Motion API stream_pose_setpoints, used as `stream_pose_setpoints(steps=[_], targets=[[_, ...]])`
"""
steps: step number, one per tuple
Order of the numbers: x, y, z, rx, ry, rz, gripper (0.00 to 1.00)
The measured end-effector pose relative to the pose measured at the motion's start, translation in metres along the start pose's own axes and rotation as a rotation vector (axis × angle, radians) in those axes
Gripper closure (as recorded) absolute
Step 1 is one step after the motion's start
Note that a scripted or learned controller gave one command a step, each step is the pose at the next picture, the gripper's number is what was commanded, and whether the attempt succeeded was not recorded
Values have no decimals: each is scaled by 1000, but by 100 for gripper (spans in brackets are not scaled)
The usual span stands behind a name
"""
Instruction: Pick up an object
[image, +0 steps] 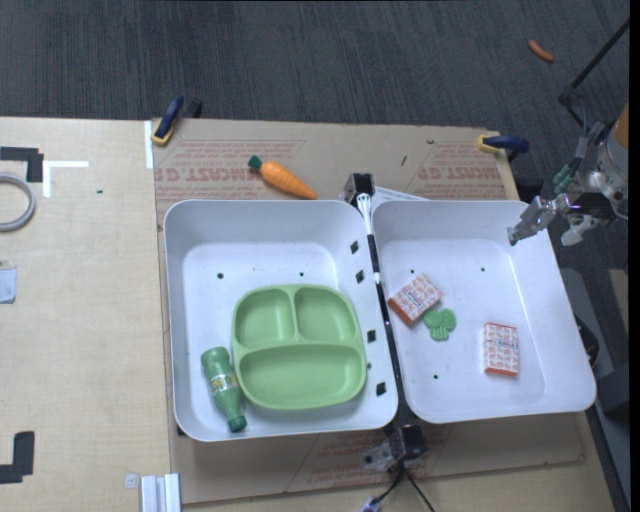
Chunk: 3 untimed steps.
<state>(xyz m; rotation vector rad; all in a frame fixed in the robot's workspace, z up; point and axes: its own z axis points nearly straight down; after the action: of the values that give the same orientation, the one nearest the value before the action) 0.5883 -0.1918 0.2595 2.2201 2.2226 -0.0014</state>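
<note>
My gripper (545, 233) hangs over the far right corner of the right bin (470, 240), open, with nothing between its fingers. In that bin lie an orange and white box (414, 298), a small green piece (439, 323) touching its near side, and a second orange and white box (501, 349) nearer the right wall. The left bin (250, 240) holds a green divided plate (298, 347) and a green bottle (223, 388) lying along the plate's left side.
A toy carrot (283, 177) lies on the cardboard behind the left bin. Clamps (168, 118) (503, 144) grip the cardboard's far corners. A roll of tape (12, 201) sits on the bench at far left.
</note>
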Motion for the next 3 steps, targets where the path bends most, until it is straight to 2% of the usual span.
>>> stream_pose_setpoints(steps=[1, 2, 3], targets=[[47, -68, 79, 0, 1, -81, 0], [35, -110, 144, -1, 1, -242, 0], [31, -109, 163, -5, -6, -591, 0]])
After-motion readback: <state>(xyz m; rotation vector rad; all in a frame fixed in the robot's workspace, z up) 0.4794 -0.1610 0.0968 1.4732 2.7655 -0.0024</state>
